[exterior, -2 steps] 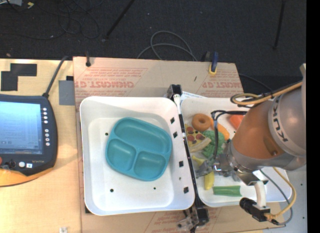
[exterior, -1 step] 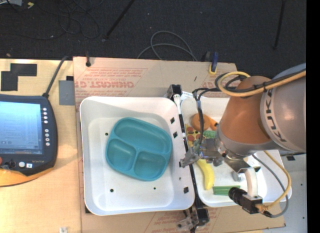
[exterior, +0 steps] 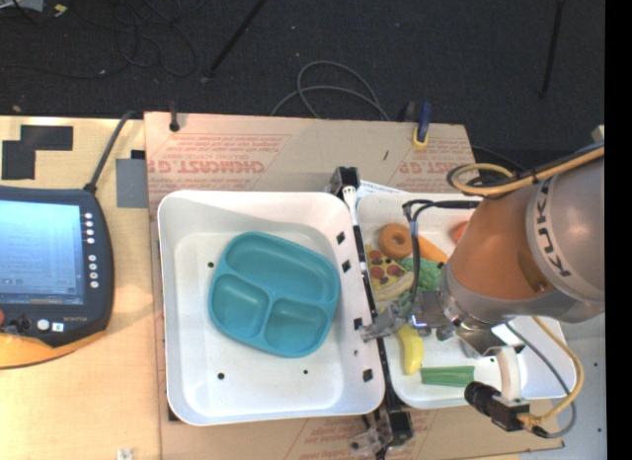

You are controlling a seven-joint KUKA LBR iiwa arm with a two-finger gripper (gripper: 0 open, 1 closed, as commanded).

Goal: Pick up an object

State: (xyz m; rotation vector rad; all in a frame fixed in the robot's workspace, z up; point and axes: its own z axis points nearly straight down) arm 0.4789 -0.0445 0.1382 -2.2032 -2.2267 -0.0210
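Gripper (exterior: 390, 325) of mine hangs at nine o'clock in the right white bin (exterior: 553, 389), its state hidden, beside the small yellow plastic banana (exterior: 410, 351): likely light, stiff, slippery; grip mid-body.

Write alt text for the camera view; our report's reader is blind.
A grey and orange robot arm reaches into the right bin over toy food: a doughnut, pizza slice and banana. The left bin holds a teal divided plate.

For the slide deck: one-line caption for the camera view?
KUKA arm reaches over the right bin of toy food; a teal divided plate lies in the left bin.
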